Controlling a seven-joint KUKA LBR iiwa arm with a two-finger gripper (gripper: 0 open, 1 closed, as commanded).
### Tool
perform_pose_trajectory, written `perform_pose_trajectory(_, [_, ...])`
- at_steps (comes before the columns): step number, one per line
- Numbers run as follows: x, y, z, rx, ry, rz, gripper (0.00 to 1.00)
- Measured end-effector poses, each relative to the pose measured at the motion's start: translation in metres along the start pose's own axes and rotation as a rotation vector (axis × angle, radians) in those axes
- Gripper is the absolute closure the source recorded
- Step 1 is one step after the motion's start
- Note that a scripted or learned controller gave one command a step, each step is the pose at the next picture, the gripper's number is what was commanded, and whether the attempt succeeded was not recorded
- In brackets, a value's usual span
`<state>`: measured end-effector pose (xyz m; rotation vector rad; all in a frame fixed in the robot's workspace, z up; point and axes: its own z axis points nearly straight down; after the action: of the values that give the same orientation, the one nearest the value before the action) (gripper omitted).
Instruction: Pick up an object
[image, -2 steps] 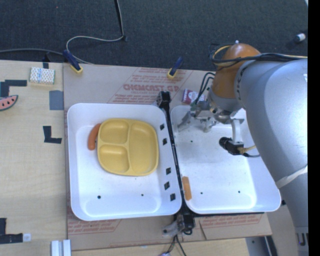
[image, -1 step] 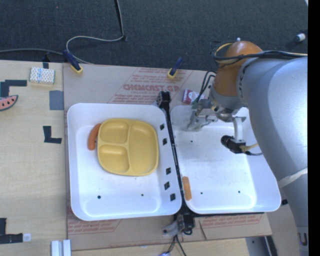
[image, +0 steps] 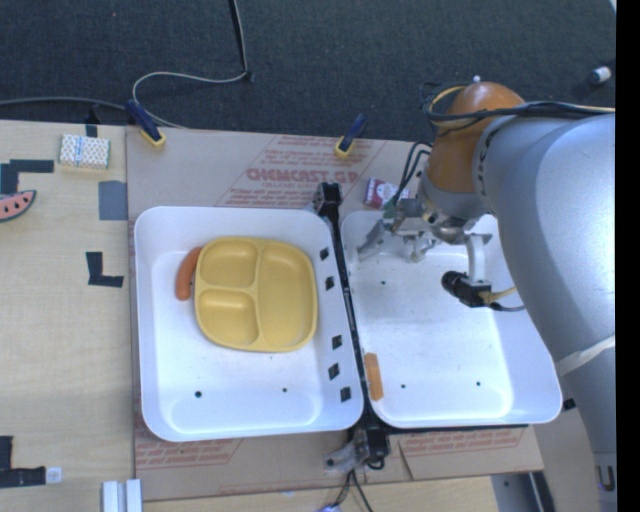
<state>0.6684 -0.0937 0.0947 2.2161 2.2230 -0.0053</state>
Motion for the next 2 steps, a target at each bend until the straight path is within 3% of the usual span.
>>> perform_pose_trajectory(1, [-0.0001,-0.0001,-0.0096,0.001,-0.002,-0.001,1.00])
perform_pose_trajectory(2, [-0.0003,-0.0002,-0.0095,0.001,-0.002,-0.001,0.00])
